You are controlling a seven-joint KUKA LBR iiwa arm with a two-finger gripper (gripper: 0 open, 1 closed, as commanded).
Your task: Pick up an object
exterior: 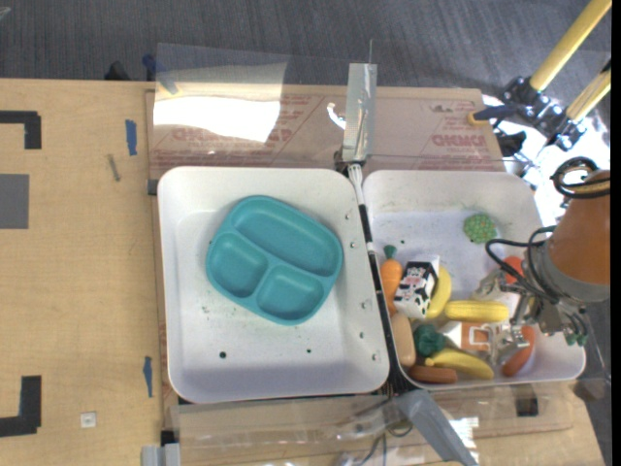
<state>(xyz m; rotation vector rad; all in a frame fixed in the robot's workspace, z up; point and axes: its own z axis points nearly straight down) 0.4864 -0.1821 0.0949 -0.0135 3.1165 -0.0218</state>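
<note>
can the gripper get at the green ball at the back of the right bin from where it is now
Probably yes. The green ball sits alone on bare floor of the right bin, apart from the toy food pile, with nothing over it. The gripper is over that same bin, nearer the front.

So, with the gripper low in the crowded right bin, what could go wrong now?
1. The toys lie packed together: the gripper may pinch two, or push the yellow corn away.
2. It works near the right bin's front wall and could bump it.
3. The green ball could roll if nudged.
</note>
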